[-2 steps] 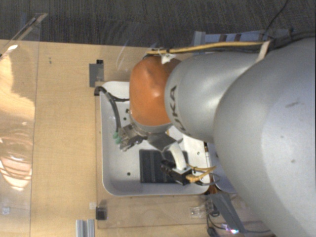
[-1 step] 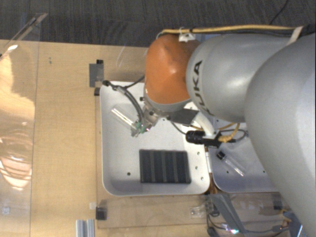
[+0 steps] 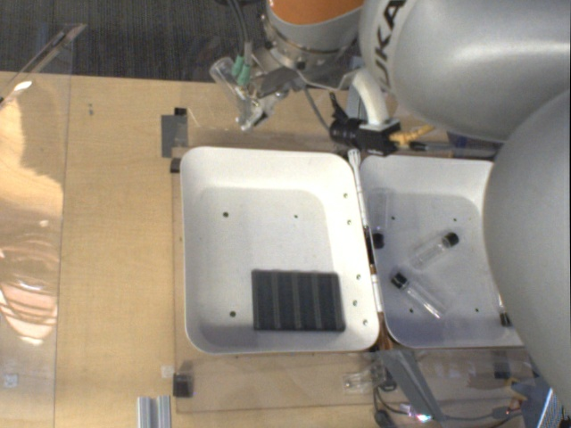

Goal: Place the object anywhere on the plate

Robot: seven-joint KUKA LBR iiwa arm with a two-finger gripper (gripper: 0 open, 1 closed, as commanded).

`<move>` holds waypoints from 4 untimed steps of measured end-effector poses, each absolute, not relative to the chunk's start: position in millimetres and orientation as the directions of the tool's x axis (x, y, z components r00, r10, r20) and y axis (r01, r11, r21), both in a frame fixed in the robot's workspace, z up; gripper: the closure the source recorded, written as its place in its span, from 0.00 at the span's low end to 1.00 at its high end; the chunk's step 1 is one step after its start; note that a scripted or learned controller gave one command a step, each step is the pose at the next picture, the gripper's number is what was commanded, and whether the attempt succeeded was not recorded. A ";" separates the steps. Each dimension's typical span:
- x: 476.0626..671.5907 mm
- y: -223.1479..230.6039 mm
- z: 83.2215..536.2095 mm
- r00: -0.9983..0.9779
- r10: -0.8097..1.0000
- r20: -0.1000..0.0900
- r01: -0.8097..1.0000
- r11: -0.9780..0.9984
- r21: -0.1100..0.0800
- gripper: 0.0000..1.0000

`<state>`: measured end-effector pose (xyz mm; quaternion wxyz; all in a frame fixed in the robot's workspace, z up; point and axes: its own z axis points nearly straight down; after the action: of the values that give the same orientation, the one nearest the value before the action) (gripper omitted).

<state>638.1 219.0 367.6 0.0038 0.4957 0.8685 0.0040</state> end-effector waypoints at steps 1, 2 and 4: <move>606.9 205.6 185.1 -0.531 0.847 0.000 0.847 0.531 0.002 1.00; 541.1 225.5 155.9 -0.700 0.714 0.000 0.714 0.700 0.004 1.00; 500.4 227.2 179.5 -0.466 0.885 0.001 0.885 0.466 0.002 1.00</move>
<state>500.4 227.2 179.5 0.0002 0.5167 0.8561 0.0011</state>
